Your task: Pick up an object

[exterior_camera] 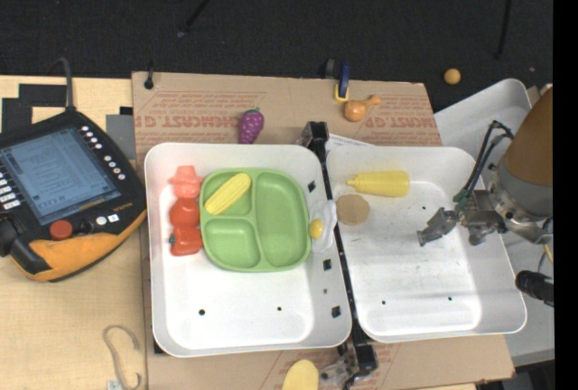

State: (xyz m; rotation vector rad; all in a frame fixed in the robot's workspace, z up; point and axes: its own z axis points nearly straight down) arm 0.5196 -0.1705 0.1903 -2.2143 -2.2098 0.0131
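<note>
Pincer (440,227) over right bin (406,311), fingers spread, nothing between them. Yellow bottle (378,183) lies near bin's back wall, tan disc (352,210) just beside it. Left bin (235,316) holds green tray (271,230) with corn (226,192); red toy (185,212) alongside.

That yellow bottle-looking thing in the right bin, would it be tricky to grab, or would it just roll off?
The yellow bottle lies on its side and looks rounded, so a nudge would probably roll it. Its surface looks like smooth plastic, so it may slip. It is likely a light toy, easily knocked aside by the tool.
</note>
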